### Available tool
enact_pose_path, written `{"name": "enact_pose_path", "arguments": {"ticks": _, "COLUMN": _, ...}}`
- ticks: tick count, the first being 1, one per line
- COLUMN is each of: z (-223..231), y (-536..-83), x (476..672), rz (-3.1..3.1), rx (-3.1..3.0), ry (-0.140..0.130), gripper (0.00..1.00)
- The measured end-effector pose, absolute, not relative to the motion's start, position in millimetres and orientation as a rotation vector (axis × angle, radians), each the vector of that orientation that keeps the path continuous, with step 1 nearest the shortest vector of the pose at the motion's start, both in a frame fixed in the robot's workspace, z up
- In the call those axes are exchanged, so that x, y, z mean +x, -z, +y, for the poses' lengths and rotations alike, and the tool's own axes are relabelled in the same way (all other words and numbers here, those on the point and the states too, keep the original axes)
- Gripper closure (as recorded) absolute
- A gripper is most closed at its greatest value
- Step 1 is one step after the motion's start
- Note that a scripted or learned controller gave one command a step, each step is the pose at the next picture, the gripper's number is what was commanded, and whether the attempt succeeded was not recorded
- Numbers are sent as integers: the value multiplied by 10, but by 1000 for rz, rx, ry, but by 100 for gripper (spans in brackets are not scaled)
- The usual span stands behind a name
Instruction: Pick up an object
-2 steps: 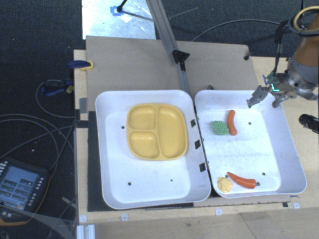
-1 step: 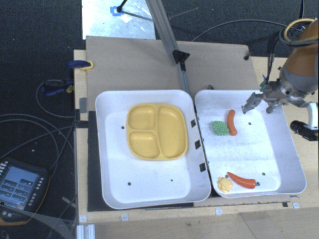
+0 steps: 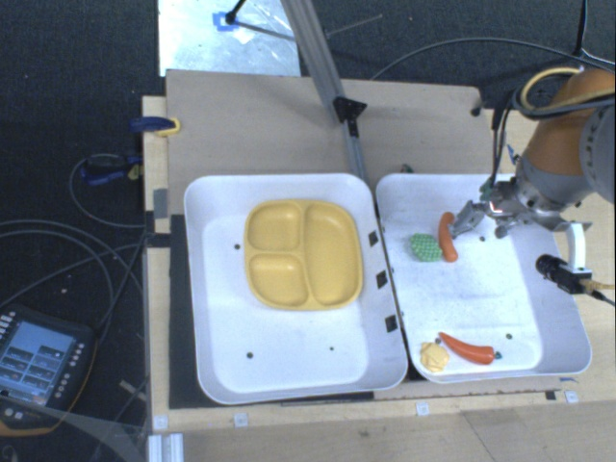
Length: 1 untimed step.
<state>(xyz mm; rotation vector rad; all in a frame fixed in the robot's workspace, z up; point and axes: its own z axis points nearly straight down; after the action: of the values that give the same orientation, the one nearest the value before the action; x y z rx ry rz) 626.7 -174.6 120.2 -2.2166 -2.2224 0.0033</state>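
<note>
right white bin: jaws just beside orange sausage.

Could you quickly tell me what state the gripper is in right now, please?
Gripper: cannot be told; it sits in the right bin beside the upper orange sausage.
</note>
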Motion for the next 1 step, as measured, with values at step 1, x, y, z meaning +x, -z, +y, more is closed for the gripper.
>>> {"name": "enact_pose_path", "arguments": {"ticks": 1, "z": -1744, "y": -899, "x": 6273, "rz": -2225, "rx": -2219, "ry": -1, "gripper": 0}}
